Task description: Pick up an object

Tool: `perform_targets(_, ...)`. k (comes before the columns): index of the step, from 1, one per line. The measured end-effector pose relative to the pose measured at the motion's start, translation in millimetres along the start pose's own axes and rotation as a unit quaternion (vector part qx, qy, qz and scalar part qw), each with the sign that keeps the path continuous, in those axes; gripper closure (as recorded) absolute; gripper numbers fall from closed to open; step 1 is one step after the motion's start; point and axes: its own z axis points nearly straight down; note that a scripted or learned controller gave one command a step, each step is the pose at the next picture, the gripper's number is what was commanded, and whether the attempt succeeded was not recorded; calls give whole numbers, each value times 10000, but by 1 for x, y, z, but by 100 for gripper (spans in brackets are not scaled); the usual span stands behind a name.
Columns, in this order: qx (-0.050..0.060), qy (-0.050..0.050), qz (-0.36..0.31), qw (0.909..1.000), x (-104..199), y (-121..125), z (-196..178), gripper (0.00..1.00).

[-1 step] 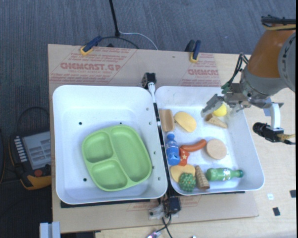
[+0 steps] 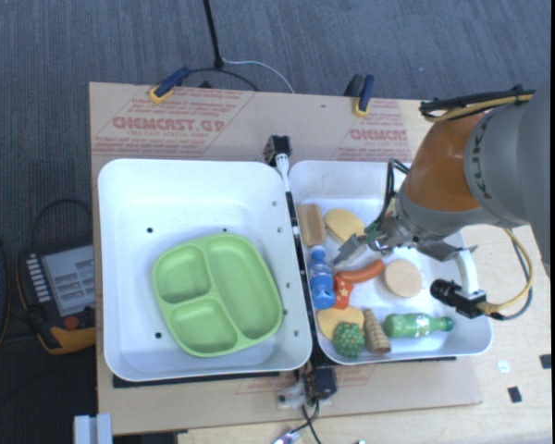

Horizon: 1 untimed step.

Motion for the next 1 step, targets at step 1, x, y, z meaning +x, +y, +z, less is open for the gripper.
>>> perform_targets(1,-143,-109,-1252,9920,15,-23,2,0)
